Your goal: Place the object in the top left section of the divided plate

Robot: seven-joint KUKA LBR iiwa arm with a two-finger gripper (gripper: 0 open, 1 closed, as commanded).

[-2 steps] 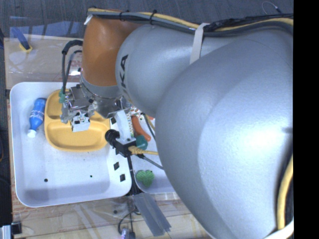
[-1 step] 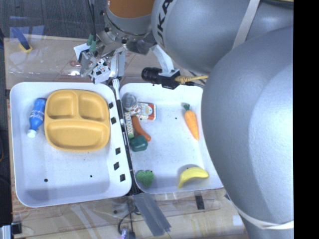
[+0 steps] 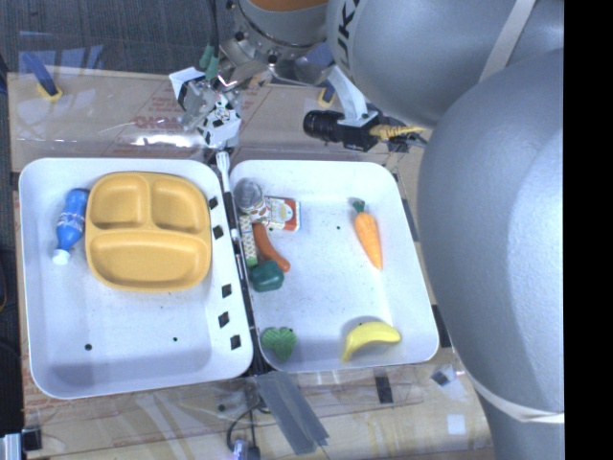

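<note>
- Two shallow white bins are sitting side by side on the bench, their smooth plastic floors speckled with small dark marks; the left bin (image 3: 57, 353) and the right bin (image 3: 316, 343) are meeting along a shared rim marked with black patches.
- The yellow divided plate (image 3: 148, 228) is lying in the upper half of the left bin, a rounded, matte tray with two smaller sections along its top and one wide section below.
- A small blue bottle (image 3: 70, 223) with a white cap is lying just beside the plate's left edge, against the bin wall.
- In the right bin, an orange carrot (image 3: 369, 238) with a green top is lying well apart from the rest, pointing down the bin.
- A curved yellow banana (image 3: 371, 338) is resting near the lower right corner, and a green strawberry-shaped toy (image 3: 279, 341) is sitting at the lower left.
- Along that bin's left wall a cluster is crowding together: a round silver can (image 3: 249, 196), a small printed carton (image 3: 279, 216), an orange-red sausage-like piece (image 3: 265, 247) and a dark green pepper (image 3: 266, 276).
- The gripper (image 3: 218, 113) is hanging above the bench beyond the bins' far rims, over the seam between them; whether its pincer is apart or together cannot be told.
</note>
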